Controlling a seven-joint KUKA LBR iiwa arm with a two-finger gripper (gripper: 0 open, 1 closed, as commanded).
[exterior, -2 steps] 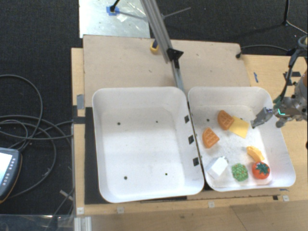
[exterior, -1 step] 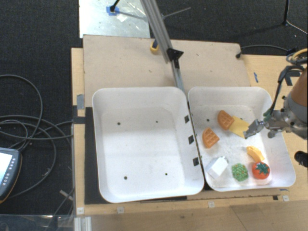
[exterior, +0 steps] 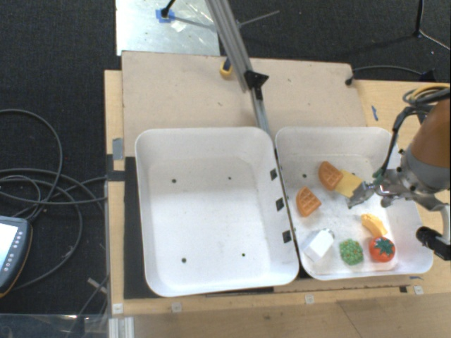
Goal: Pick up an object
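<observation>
The task looked barely started: nothing was lifted yet. The gripper (exterior: 361, 194) hung low inside the right bin (exterior: 412, 266), reaching in from 3 o'clock, its dark tips just beside the yellow block (exterior: 347, 184). I could not tell how the tips stood, and no object was seen between them.

All 7 objects were in the right bin. An orange piece (exterior: 328, 174) touched the yellow block at its 10 o'clock side. A waffle-like cookie (exterior: 308, 202) lay at 8 o'clock from the gripper. At 5 o'clock were a small yellow-orange piece (exterior: 373, 224) and a red tomato (exterior: 382, 249); a green ball (exterior: 351, 251) and a white block (exterior: 320, 243) lay near the front wall. The left bin (exterior: 151, 143) held nothing. The orange piece crowding the yellow block could probably disturb a grasp there.
</observation>
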